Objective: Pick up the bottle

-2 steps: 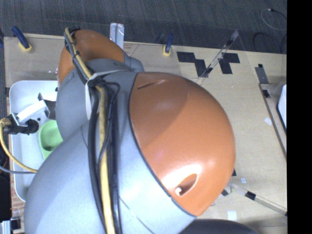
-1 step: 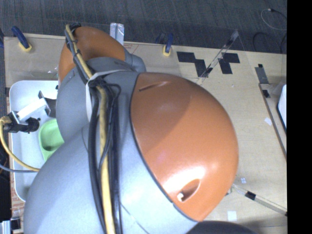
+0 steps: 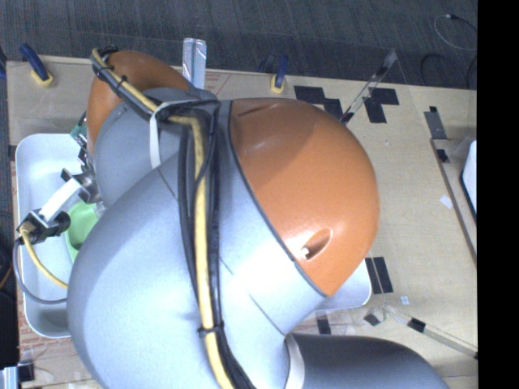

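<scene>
Left white bin [image 3: 32,148] sits out at 9 o'clock of the view. The pale green bottle [image 3: 79,224] (my best guess, only part of it shows) lies inside it toward the bin's 3 o'clock side. The gripper [image 3: 86,186] hangs just at the bottle's 12 o'clock, but honestly I can't tell if it's released, clenched or grasping anything. The big grey arm [image 3: 146,282] and its orange band [image 3: 300,193] cover everything toward 3 o'clock. Risk imo: closing off-centre on a rounded, slick bottle probably squirts it sideways into the bin wall, and the arm comes up with nothing.
</scene>
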`<control>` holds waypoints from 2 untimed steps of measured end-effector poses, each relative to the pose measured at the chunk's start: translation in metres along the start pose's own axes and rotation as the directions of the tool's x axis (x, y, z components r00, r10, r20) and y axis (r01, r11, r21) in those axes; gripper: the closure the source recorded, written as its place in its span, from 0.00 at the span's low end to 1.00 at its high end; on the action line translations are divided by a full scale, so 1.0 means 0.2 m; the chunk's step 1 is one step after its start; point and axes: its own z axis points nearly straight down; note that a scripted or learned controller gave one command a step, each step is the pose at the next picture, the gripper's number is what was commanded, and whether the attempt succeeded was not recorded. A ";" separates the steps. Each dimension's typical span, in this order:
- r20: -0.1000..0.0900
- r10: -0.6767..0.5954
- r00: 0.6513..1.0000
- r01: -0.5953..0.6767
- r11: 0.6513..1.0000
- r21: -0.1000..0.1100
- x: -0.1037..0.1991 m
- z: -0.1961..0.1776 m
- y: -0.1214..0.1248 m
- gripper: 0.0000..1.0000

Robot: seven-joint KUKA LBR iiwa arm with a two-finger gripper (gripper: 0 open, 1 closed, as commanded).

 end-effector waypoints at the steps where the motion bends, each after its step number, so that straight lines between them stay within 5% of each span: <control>1: -0.009 0.094 0.995 -0.095 0.996 -0.005 0.29 -0.69 0.20 1.00; 2: -0.004 0.163 0.987 -0.163 0.987 -0.003 0.32 -0.40 0.22 1.00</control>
